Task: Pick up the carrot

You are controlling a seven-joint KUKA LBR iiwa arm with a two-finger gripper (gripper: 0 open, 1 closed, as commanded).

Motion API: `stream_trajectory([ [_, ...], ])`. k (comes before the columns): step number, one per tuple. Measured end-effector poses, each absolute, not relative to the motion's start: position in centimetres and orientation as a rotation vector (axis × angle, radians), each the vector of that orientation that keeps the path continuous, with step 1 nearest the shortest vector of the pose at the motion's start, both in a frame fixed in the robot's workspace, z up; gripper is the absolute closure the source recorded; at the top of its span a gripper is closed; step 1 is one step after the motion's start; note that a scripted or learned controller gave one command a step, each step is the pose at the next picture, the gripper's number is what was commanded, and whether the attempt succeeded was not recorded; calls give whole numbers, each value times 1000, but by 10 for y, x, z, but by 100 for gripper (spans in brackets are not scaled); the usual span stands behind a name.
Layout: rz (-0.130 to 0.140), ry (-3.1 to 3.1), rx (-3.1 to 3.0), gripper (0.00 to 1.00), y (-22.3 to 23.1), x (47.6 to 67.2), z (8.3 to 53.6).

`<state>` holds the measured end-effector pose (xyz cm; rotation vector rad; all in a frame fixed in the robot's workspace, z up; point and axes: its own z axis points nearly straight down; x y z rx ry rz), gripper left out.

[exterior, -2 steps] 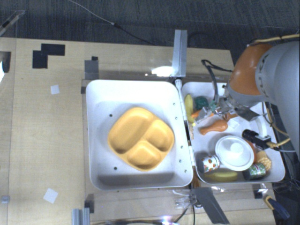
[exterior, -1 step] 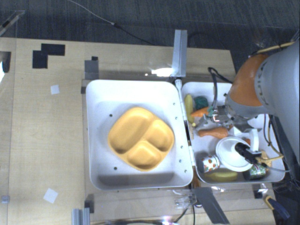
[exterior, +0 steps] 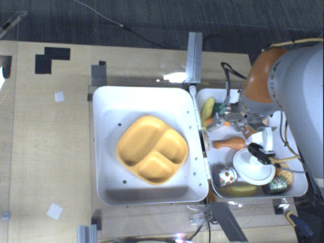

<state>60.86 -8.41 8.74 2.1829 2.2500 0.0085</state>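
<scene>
Arm [exterior: 283, 80]: I see it reaching in from 3 o'clock, wrist low over the right bin [exterior: 304, 189].
Gripper [exterior: 238, 119]: sits above the bin's 11 o'clock corner; whether it is wide, narrow or holding anything, I cannot tell.
Carrot [exterior: 230, 144]: lies free on the bin floor, just toward 6 o'clock of the gripper, beside the bowl [exterior: 252, 167].
Left bin [exterior: 106, 135]: carries a yellow dish [exterior: 152, 149], apart from the work.
Judgement: the carrot is not yet lifted; the clutter nearby leaves little room.

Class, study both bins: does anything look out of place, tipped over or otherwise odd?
Nothing looks spilled or damaged. The small patterned cup lies on its side in the right bin, beside the white bowl. The yellow divided plate sits flat in the left bin.
</scene>
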Motion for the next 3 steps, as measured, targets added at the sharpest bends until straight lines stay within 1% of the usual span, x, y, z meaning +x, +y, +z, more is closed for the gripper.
stream_trajectory([
  [1,13,2257,2169,100,-83,611,100],
  [2,12,2057,2364,100,-58,671,189],
  [3,11,2057,2365,100,-87,595,89],
])
